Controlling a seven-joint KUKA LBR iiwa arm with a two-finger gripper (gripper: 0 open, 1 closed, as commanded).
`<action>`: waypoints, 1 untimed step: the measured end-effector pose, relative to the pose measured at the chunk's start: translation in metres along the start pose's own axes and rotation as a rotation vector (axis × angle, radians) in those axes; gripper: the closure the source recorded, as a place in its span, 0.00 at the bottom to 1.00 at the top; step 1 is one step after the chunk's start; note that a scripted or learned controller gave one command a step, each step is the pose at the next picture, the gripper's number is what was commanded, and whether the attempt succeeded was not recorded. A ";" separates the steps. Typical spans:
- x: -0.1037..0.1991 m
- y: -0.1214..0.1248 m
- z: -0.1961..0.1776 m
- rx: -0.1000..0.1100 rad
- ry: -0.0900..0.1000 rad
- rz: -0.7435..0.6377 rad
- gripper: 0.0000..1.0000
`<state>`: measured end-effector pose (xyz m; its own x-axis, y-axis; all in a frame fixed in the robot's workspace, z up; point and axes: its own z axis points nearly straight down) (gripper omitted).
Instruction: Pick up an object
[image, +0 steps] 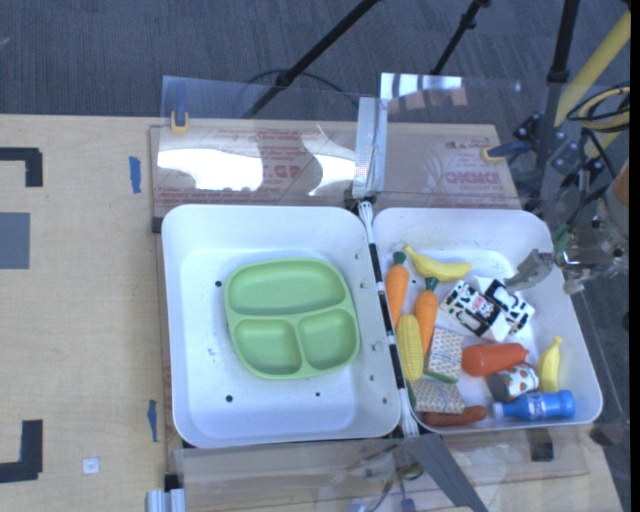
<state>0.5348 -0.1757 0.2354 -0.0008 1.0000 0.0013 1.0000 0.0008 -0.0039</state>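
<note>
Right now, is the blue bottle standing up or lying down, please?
Lying down. The blue bottle rests on its side along the right bin's front wall, white cap pointing left.

1. Green divided plate, three compartments, lying in the left bin.
2. Clear panels standing behind both bins.
3. Blue tape marks on the wooden surface.

Right white bin crowded with toy food, left white bin open around green divided plate, clear acrylic walls behind
</note>
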 end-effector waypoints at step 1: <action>-0.036 -0.035 0.001 0.001 0.001 0.108 0.00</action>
<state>0.5001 -0.2119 0.2342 0.1070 0.9943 0.0021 0.9943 -0.1069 -0.0051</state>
